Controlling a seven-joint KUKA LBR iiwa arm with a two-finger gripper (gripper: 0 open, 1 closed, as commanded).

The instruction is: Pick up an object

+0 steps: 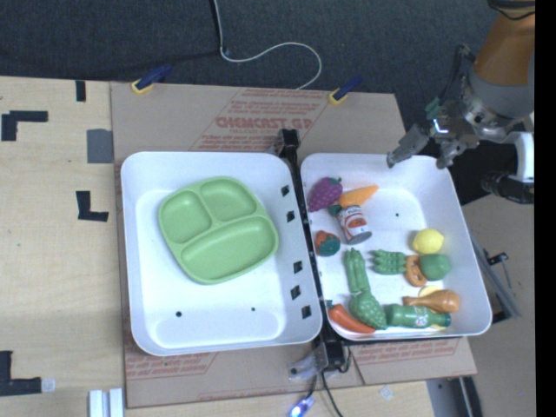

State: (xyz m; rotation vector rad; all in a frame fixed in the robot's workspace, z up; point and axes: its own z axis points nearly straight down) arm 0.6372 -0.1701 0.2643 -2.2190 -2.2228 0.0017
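Observation:
The right white bin (452, 200) holds several toy foods: a purple grape bunch (325, 193), an orange carrot (358, 195), a small red-labelled can (354, 222), a yellow lemon (427, 241), a green round fruit (435, 266), a long green vegetable (357, 274) and a green bottle (419, 317). My gripper (420, 149) hangs over the bin's far right rim, above and apart from the toys. Its two dark fingers are spread open with nothing between them.
The left white bin (143, 233) holds a green divided plate (217, 228). Both bins rest on a cardboard sheet (252, 115). A white cable (261, 55) loops across the dark cloth behind. The arm's orange band (508, 46) is at the upper right.

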